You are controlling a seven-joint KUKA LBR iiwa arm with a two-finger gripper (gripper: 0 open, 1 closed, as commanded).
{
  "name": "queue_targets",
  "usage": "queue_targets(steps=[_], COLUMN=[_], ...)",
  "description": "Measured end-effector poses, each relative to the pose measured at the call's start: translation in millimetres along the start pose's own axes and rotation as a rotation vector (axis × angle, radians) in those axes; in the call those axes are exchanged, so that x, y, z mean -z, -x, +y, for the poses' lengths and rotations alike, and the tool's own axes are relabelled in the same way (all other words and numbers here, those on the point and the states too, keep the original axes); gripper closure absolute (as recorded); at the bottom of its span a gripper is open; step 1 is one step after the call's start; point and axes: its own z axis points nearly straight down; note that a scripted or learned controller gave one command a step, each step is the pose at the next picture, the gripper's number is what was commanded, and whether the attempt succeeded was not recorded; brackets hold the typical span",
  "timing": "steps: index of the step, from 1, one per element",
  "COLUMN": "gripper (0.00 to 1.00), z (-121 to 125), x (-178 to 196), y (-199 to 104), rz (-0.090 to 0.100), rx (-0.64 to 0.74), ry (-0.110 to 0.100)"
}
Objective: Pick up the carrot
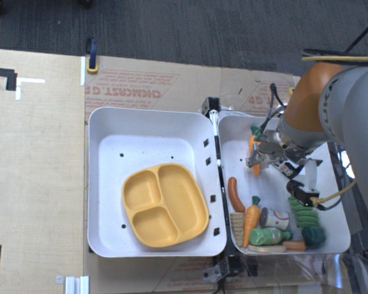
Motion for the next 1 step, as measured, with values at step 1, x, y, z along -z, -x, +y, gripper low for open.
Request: queue_targets(steps=[1], gripper=[1.0], z=[4.4], x=[91.7], y=[-47.2], rz=[0.001], rx=[-0.098], ry=[0.003])
